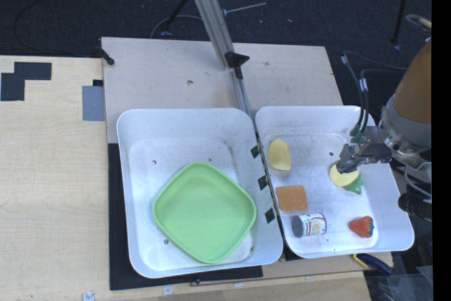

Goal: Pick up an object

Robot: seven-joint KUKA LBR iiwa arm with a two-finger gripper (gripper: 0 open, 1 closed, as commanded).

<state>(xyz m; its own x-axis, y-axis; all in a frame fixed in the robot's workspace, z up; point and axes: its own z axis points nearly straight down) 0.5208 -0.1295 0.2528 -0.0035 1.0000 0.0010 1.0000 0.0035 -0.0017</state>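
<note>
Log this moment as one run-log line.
arm: in right white bin | gripper: on yellow-green round toy | lift: not seen | others: yellow piece, orange block, small can, red strawberry toy | left bin: green square plate

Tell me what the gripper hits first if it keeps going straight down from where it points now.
Most likely the pale yellow, rounded object with a green edge in the right white bin. The gripper sits right above it; whether they already touch is unclear from this slanted view.

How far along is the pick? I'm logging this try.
Done: the gripper has reached the right bin, low over the yellow-green object. In hand: closing on it, grasp unconfirmed. Left: lifting it; it lies on the bin floor.
</note>
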